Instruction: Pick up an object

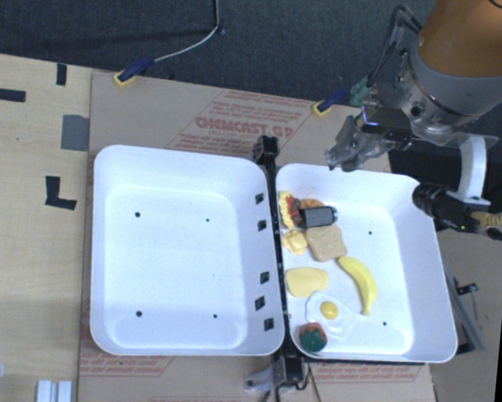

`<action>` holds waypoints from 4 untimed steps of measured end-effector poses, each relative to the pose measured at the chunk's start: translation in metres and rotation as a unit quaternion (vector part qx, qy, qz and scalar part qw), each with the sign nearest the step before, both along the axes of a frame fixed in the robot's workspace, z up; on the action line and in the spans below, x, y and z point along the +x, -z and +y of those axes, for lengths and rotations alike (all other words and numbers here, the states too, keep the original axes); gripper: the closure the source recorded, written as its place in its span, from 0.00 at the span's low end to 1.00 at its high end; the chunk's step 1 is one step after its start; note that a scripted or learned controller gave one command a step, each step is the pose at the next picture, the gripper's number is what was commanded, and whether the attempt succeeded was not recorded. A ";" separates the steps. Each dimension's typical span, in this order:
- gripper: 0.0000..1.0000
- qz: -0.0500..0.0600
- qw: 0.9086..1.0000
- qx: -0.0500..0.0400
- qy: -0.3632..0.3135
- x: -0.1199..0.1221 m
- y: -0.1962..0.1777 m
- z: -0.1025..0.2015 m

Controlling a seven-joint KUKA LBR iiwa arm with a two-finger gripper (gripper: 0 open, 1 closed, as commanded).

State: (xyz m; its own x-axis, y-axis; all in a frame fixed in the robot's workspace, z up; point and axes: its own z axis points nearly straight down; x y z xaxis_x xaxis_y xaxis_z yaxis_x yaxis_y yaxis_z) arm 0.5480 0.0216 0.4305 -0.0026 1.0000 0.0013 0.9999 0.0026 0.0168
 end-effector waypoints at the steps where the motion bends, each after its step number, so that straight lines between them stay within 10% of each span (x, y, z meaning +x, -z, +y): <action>1: 1.00 0.015 1.000 -0.001 -0.002 0.027 0.169 0.069; 2: 1.00 0.002 1.000 0.000 0.001 -0.015 0.032 0.039; 3: 1.00 0.014 1.000 -0.002 0.001 -0.021 0.131 0.045; 4: 1.00 -0.001 1.000 0.001 -0.001 -0.023 -0.062 0.061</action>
